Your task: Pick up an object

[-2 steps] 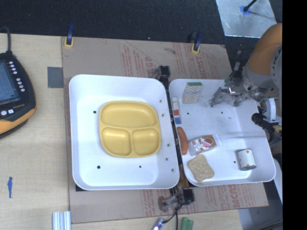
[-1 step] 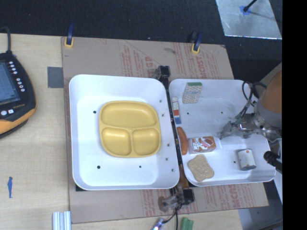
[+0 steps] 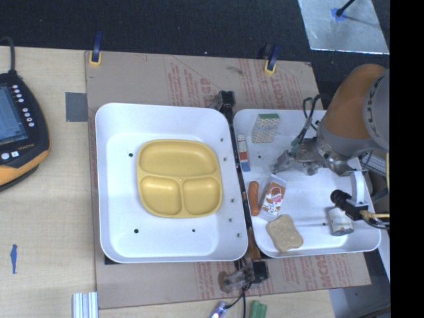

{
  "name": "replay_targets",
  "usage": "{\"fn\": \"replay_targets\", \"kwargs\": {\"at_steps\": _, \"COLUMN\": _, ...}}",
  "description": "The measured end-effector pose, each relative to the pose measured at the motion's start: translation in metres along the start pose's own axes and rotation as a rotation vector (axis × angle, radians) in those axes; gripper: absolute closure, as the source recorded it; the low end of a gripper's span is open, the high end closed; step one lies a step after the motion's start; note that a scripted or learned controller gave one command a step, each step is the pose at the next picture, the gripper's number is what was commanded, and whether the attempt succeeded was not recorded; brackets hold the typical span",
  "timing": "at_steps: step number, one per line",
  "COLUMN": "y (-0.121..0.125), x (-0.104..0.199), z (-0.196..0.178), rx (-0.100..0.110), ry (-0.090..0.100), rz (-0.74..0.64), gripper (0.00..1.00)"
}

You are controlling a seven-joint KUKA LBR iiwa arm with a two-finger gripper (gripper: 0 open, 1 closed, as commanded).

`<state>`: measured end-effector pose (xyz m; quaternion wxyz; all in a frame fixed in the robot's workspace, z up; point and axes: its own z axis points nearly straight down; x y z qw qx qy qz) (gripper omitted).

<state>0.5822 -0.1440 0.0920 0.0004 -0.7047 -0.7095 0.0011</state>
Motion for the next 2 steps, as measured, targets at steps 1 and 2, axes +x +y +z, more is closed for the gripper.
{"fn": "replay_targets", "kwargs": {"at_steps": 1, "y": 0.054, "x": -0.069, "z": -0.082, "rx": -0.002, "ry": 0.0, "rz": 0.005, "gripper": 0.0}}
{"fn": "replay_targets", "kwargs": {"at_steps": 2, "y": 0.074, "x": -0.014, "z": -0.044, "rx": 0.002, "ry": 0.002, "rz": 0.002, "gripper": 0.0}}
